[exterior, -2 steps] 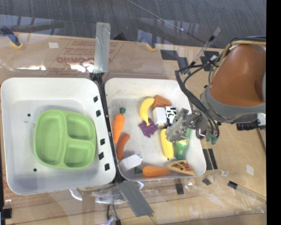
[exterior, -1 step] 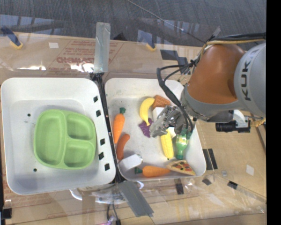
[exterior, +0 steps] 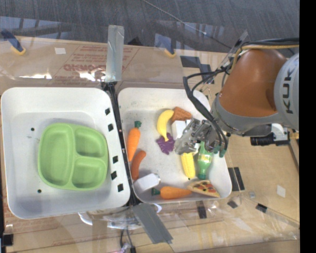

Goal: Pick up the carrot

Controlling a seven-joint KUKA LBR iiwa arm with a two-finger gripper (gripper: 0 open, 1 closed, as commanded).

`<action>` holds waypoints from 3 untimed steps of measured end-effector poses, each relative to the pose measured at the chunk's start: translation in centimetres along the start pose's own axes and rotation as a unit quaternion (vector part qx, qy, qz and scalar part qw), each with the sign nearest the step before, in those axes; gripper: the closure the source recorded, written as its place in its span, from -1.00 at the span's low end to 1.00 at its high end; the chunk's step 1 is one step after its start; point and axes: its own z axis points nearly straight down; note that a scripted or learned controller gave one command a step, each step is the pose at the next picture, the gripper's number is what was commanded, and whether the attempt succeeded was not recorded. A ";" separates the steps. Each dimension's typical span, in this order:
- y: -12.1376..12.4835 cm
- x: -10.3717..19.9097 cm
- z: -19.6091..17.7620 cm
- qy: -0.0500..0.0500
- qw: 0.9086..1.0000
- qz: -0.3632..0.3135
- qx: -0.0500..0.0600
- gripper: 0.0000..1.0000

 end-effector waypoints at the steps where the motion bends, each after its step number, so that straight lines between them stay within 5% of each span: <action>1: 2.6 -4.2 0.1 0.001 0.999 -0.046 0.000 1.00; 2: -5.1 0.3 -0.3 0.001 0.997 -0.073 0.001 1.00; 3: -0.6 2.1 2.4 0.002 0.997 -0.083 -0.001 1.00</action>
